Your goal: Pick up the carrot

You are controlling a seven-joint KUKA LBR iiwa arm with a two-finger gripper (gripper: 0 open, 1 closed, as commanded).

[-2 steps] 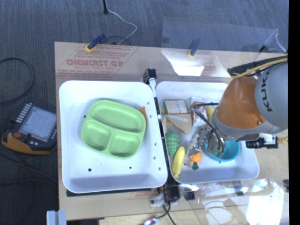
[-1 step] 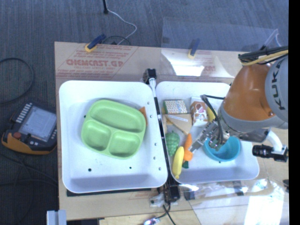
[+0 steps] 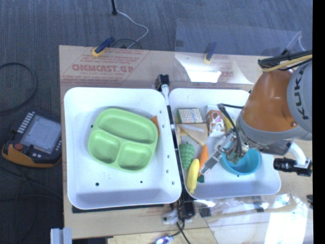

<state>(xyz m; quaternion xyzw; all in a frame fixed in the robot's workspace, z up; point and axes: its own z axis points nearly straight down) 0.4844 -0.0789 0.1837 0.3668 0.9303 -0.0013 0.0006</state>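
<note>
Fingers [image 3: 212,162] at the carrot's [image 3: 203,155] lower end, grip state unclear, right bin [image 3: 264,187], banana [image 3: 193,175] beside.

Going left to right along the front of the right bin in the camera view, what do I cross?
Banana → carrot → pincer → blue bowl.

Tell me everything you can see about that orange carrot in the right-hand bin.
The carrot is a small, slim, orange piece that looks like toy plastic. It lies flat in the right bin, running slantwise, beside a green vegetable and just above a yellow banana. The arm's tool sits right at its lower end; whether they touch is unclear.
</note>
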